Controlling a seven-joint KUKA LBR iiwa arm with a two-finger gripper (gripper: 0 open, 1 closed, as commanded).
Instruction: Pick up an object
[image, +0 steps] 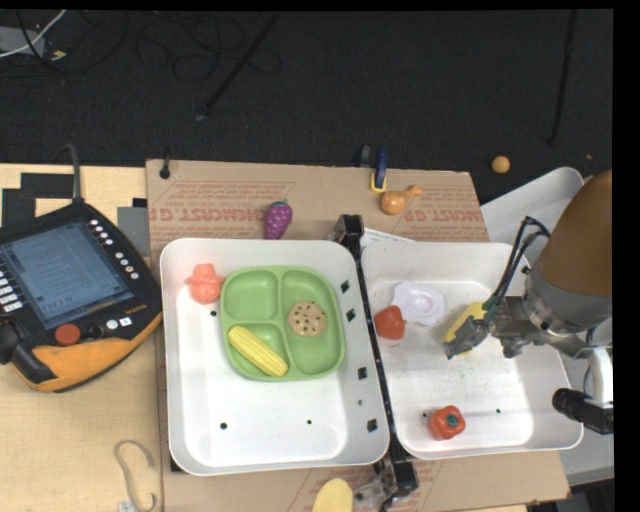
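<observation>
Cardboard-covered counter (300, 200) carries two white bins. Left bin (260, 430) holds green tray (283, 322) with corn (257, 351) and cookie (307, 319); pink toy (204, 283) beside tray. Right bin (500, 410) holds red toy (389, 323), white lid (418, 303), red pepper (446, 423). Jaws (466, 335) low over right bin, pinching small yellow object (464, 322), it seems. Step: grasp. Next: lift straight up, check hold.

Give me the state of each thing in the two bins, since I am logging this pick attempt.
Green three-part plastic plate: flat in left bin.
Yellow toy corn: lying in plate's large compartment.
Round cookie: flat in plate's right compartment.
Pink toy: in left bin, beside plate.
Red-orange toy: in right bin, near the divider.
Red toy with green top: near right bin's front wall.
Gripper: low over right bin, by a yellow piece.
</observation>
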